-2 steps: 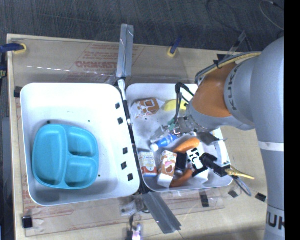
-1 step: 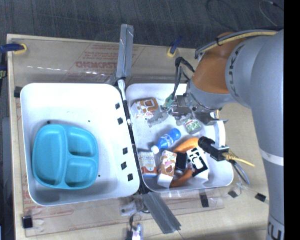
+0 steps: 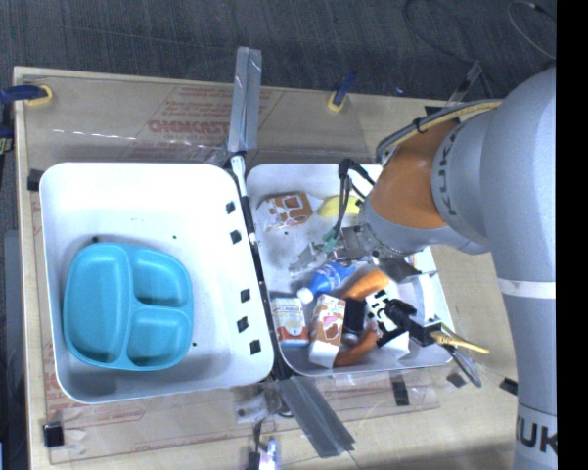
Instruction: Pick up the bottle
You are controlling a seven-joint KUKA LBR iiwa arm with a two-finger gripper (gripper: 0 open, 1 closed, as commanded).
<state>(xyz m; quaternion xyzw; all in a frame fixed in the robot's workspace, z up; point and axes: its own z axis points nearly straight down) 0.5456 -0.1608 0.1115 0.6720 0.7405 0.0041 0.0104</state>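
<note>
A small blue bottle (image 3: 329, 279) with a white cap lies on its side in the middle of the right bin (image 3: 294, 179), cap pointing left. My gripper (image 3: 344, 247) hangs low over the clutter, just above and slightly right of the bottle. The orange-banded wrist (image 3: 411, 189) looms over it and hides much of it. Whether it touches the bottle cannot be made out.
Around the bottle lie an orange object (image 3: 369, 286), two small cartons (image 3: 291, 320) (image 3: 327, 327), a white printed packet (image 3: 285, 210), a yellow item (image 3: 330, 205) and a black-and-white piece (image 3: 384, 311). In the left bin (image 3: 127, 189) sits a blue divided plate (image 3: 127, 306).
</note>
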